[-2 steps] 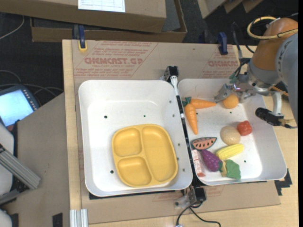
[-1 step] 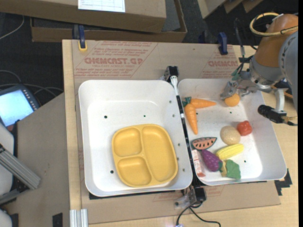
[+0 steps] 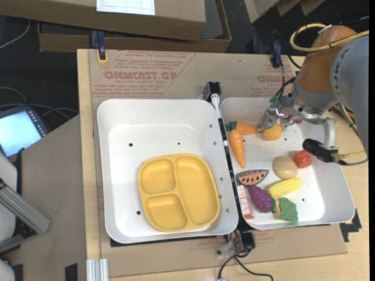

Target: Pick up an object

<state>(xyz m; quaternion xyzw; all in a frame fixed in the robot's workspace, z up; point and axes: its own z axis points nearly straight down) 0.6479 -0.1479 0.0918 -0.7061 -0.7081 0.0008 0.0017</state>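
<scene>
Where brown board [image 3: 146,75] bears white bins [image 3: 111,157] | pincer [image 3: 274,122] state unclear

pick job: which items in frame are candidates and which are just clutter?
Candidates, all in the right bin:
carrot
orange fruit, under the end effector
potato
tomato
watermelon slice
corn
eggplant
green vegetable

Clutter:
yellow divided tray in left bin
cardboard box

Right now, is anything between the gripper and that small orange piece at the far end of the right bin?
Nothing visible. The gripper sits directly over the small orange piece, at its top edge. The carrot lies to its left, the potato and tomato nearer the camera, all apart.
</scene>
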